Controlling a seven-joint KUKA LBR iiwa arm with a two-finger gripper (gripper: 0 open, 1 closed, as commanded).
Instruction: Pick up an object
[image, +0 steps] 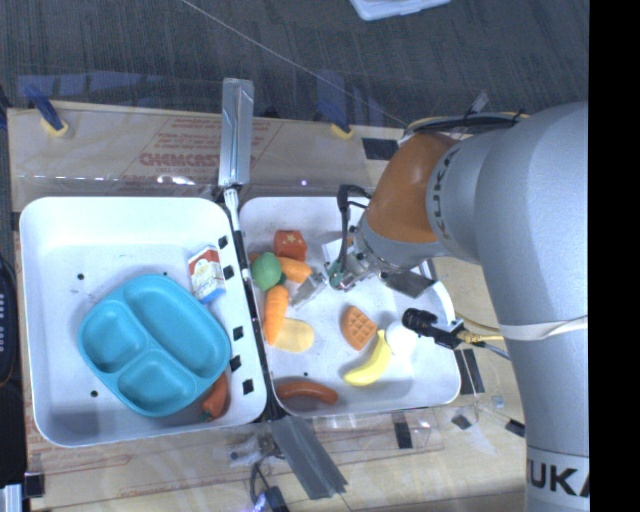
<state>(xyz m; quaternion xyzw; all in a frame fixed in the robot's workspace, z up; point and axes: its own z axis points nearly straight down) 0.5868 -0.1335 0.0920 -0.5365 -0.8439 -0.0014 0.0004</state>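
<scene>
The right bin (446, 384) holds several toy foods: a red block (290, 243), a green round piece (265, 270), a short orange carrot (296, 269), a longer carrot (275, 311), a pale yellow piece (293, 337), a waffle (358, 326), a banana (368, 366), a white egg (401, 341) and a brown sausage (305, 391). My gripper (315, 284) is low in this bin, just right of the carrots and above the waffle. Nothing shows as lifted from the bin floor.
In the left bin (40, 300) lie a blue divided tray (155, 345), a small carton (206, 273) at its upper right, and a reddish item (216, 398) tucked under its lower corner. The arm's bulk (470, 200) covers the right bin's far right corner.
</scene>
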